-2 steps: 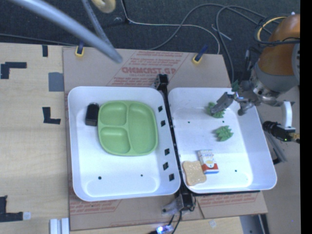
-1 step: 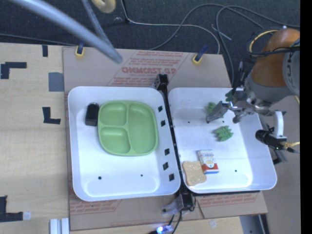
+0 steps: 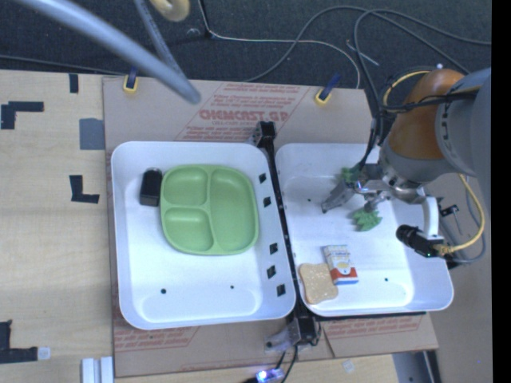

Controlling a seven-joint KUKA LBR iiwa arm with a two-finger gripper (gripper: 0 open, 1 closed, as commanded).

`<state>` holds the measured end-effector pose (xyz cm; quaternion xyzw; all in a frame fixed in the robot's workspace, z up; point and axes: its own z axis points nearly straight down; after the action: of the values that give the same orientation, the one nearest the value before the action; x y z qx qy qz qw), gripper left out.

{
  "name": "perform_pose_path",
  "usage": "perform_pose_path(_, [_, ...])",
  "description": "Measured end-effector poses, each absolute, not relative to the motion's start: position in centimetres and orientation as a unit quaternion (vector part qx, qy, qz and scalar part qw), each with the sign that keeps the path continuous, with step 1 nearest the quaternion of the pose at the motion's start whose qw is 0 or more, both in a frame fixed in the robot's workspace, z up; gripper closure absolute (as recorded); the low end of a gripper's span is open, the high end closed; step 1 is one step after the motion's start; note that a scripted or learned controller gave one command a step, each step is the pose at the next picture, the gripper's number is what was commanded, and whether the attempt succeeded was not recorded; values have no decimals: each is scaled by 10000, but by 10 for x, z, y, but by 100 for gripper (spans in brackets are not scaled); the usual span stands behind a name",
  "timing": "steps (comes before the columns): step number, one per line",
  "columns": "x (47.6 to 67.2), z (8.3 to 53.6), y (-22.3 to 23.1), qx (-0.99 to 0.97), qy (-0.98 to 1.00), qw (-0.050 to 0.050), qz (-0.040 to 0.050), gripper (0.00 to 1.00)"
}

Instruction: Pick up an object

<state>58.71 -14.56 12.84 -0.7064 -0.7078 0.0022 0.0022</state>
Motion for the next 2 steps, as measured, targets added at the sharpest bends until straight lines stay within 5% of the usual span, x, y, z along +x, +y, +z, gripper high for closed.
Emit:
perform_pose_path(1, [590,88,-148,-7067,-7075,-73,-6,0])
perform_pose_path(2, [593,103,-149,-7067,-7075,-111,-26,100])
